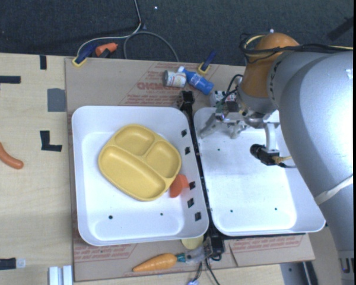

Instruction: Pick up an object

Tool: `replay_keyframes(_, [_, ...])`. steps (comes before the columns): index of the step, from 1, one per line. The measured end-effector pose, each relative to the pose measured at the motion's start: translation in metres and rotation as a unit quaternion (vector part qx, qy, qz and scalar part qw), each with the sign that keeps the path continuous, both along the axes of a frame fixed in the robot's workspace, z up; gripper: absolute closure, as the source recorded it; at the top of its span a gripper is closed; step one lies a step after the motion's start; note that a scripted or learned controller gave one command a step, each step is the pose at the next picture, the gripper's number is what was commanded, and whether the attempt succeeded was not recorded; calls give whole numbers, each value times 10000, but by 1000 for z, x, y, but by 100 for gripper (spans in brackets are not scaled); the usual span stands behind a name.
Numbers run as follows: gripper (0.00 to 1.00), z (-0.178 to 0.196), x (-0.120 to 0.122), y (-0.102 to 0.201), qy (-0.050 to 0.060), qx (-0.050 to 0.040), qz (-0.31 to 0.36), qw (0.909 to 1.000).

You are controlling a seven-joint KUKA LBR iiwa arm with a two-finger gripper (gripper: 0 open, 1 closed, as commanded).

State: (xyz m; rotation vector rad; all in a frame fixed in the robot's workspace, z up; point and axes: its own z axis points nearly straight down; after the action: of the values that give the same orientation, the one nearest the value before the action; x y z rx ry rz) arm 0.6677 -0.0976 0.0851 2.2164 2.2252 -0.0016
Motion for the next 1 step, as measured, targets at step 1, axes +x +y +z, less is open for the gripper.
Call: replay_keyframes(1, [0,1,-27,1,-16,-7,-17,10000])
